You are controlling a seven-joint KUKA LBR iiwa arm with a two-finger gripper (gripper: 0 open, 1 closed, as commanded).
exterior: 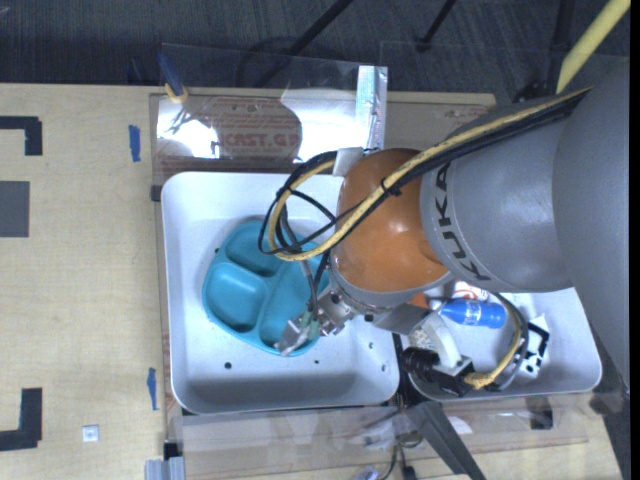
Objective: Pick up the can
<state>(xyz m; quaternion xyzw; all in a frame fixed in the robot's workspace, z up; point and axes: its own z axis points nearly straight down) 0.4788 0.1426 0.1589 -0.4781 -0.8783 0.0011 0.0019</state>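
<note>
Plainly "KUKA" on grey arm [500, 208]

The can [474, 313] lies on its side in the right-hand white bin [575, 363], just below the arm's orange band [385, 233]. It is blue, with a white and red end partly hidden by the arm.

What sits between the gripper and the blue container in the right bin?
The arm's own grey wrist lies between the gripper, at the edge of the teal dish, and the blue container, in the camera view.
</note>
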